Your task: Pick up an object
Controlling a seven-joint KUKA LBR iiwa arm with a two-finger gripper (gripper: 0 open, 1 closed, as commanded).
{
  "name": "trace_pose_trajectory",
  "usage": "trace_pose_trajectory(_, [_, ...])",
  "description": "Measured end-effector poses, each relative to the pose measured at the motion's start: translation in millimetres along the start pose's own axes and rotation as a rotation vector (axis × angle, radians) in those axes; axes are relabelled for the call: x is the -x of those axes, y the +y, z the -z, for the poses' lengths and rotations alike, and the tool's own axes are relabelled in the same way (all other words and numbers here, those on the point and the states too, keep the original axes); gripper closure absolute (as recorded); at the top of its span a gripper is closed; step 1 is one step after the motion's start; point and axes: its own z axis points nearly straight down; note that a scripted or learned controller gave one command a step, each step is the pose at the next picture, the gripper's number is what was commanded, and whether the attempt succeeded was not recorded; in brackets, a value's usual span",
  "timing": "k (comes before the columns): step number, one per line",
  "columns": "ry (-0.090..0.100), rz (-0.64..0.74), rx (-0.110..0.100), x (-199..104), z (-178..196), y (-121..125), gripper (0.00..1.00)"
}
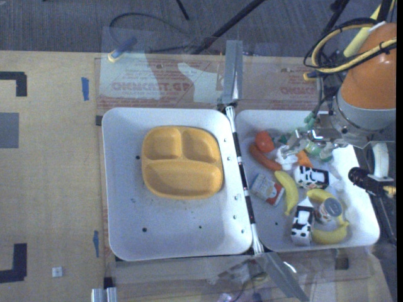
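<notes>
The right bin (272, 226) holds a heap of small toy items. Among them are a red tomato (265, 141), an orange carrot (264, 160), a yellow banana (289, 191), two black-and-white cow-patterned blocks (312, 178) (302, 225), a small can (329, 209) and a grey and red packet (267, 189). My gripper (306, 141) hangs low over the bin's far part, just right of the tomato, above a cluster of small pale and orange pieces. Nothing is visibly lifted from the pile.
The left bin (123, 194) holds a yellow divided plate (182, 162). A metal divider (239, 168) runs between the bins. The arm's grey and orange body (368, 74) and cables crowd the far right. A clear panel (157, 74) stands behind the bins.
</notes>
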Motion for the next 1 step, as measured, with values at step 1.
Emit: trace_pose_trajectory(1, [0.000, 0.211, 0.001, 28.5, -95.3, 25.1, 0.00])
